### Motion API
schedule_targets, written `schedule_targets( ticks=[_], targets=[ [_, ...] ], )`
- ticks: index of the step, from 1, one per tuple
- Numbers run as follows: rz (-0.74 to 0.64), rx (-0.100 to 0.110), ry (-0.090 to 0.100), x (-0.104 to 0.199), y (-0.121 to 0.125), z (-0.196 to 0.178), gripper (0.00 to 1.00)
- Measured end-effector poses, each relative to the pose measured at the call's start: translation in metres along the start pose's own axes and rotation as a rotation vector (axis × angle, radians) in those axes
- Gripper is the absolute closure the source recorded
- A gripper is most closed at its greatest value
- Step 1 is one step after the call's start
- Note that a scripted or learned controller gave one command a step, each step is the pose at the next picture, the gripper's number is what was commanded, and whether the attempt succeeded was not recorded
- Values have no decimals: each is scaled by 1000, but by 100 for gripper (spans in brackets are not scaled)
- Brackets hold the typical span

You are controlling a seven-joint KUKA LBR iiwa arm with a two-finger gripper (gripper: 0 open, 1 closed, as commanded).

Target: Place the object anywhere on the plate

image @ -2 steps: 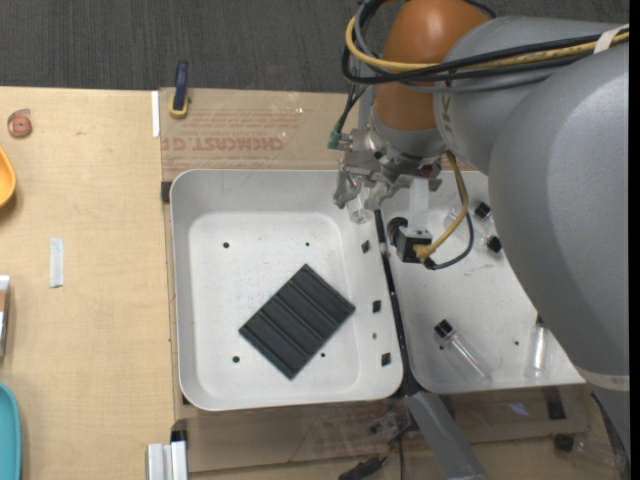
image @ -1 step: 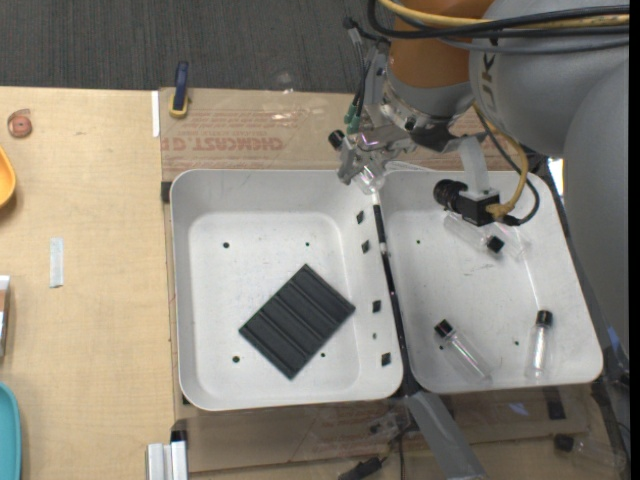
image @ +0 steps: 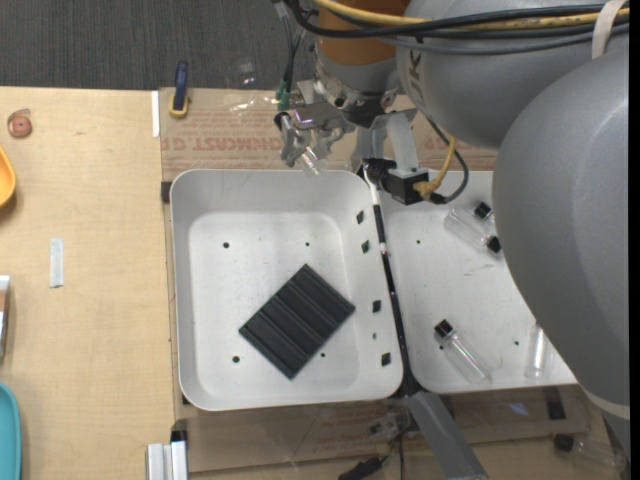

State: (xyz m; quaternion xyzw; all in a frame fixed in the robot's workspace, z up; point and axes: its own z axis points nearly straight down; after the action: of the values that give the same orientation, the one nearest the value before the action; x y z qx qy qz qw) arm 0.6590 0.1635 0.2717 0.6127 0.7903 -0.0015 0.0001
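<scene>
Tubes: two small clear tubes with black caps lie in the right bin point(image: 500, 298). One tube point(image: 462, 351) is near the bin's middle, cap toward the upper left, body slanting to the lower right. The second tube point(image: 472, 223) lies nearer the far side, close under the arm point(image: 560, 168). Both are see-through, so they are hard to pick out against the white floor. A third clear glint sits near the arm's edge; too faint to name.

Plate point(image: 298, 320): a black rectangular slab with ribs running along its length. It lies flat and turned on a diagonal in the middle of the left bin point(image: 200, 268), well apart from the tubes.

Gripper point(image: 305, 153): hangs over the far rim of the left bin, above the cardboard. Spread or closed, cannot tell; nothing clearly seen in its grasp.

Writing: the cardboard sheet point(image: 230, 128) behind the bins carries red print, upside down from here, not safely readable.

Around: a blue-handled clamp point(image: 180, 86) is at the cardboard's far left corner, on the wooden bench point(image: 90, 268).
</scene>
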Motion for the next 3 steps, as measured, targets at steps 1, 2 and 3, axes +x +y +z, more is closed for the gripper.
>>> schedule_targets(
  ticks=[1,2,3],
  targets=[
    [-470,-3,0,36,10,-9,100],
    [-606,-1,0,2,-37,-23,100],
    [-1096,-6,-1,61,-4,-80,100]
  ],
)
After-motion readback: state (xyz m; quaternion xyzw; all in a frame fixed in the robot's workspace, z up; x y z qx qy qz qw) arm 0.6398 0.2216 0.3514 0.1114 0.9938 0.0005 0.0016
